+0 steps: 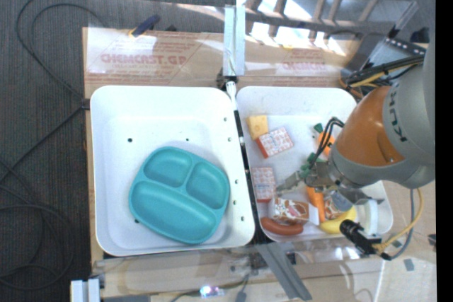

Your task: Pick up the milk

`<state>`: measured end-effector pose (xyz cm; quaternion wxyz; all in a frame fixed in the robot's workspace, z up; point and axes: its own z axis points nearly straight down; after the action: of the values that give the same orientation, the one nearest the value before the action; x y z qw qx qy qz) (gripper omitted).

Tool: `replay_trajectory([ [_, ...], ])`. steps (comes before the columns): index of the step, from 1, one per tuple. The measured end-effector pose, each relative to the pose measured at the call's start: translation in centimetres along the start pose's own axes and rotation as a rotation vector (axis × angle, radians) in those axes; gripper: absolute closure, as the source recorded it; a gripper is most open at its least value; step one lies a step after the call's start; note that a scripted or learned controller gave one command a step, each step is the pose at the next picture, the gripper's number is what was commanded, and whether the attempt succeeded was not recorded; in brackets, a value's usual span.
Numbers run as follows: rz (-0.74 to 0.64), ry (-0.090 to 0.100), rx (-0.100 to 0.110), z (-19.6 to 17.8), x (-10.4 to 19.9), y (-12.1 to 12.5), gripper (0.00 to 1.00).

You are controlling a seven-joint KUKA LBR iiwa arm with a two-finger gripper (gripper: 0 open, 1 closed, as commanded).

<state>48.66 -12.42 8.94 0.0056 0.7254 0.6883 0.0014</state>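
The tool (306, 179) hovers over the right bin (297, 97), its grip state impossible to tell; the milk carton (290, 210) lies just below-left, near the bin's front edge.

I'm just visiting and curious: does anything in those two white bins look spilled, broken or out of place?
Nothing looks spilled or broken. The right bin holds a loose jumble of toy food lying flat at odd angles, such as a cheese wedge and a sausage. The teal divided plate sits slightly askew in the left bin.
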Motion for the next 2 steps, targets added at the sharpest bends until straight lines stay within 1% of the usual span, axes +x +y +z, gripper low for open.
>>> replay_trajectory([
  [1, 0.152, 0.008, 0.0, 0.1, -3.7, 0.4, 0.0],
  [2, 0.216, 0.001, 0.013, -8.7, -6.2, 5.3, 0.0],
])
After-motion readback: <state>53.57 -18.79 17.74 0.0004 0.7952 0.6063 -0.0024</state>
